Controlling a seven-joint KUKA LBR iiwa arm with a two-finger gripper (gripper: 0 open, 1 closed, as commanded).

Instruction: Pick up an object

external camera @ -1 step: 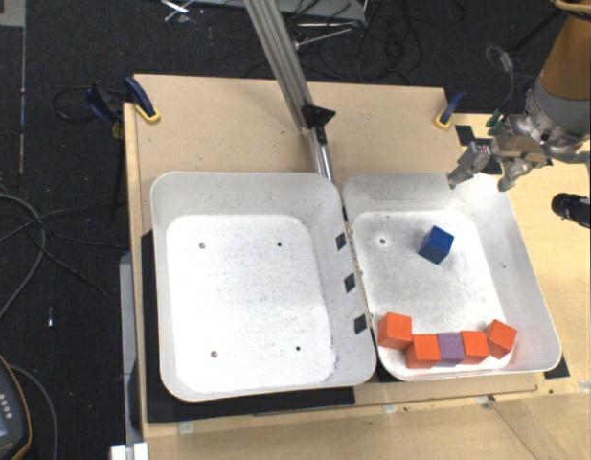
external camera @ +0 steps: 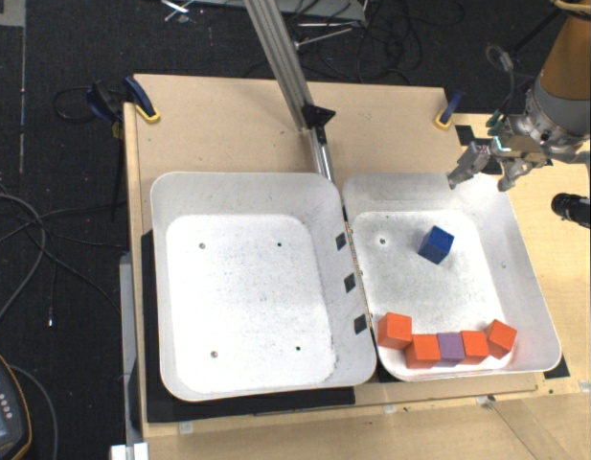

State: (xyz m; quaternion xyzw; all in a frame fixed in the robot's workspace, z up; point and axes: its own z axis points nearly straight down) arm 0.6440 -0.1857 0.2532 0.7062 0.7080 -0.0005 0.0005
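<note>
From the camera above the bench, my claw (external camera: 485, 172) hangs over the far right corner of the right bin (external camera: 525, 257), just above its rim. Its two fingers are spread apart and there is nothing between them. The blue cube (external camera: 436, 243) lies in the far half of that bin, toward the near left of my claw and clearly apart from it, tilted so one corner points at the near edge. Bare bin floor lies between my claw and the cube.

Along the near edge of the right bin sits a row of blocks pressed close together: an orange block (external camera: 396, 330) at the left end, a second orange block (external camera: 423, 350) beside it, a purple block (external camera: 451, 346), another orange block (external camera: 474, 344), and an orange block at the right end (external camera: 502, 337) near the bin's near right corner. They are well apart from the blue cube.

The left bin (external camera: 166, 286) adjoins the right one along their shared edge, where a few small black tabs show. A grey metal post (external camera: 281, 56) slants in from the far edge of the bench (external camera: 228, 123) and ends at the junction of the two bins
</note>
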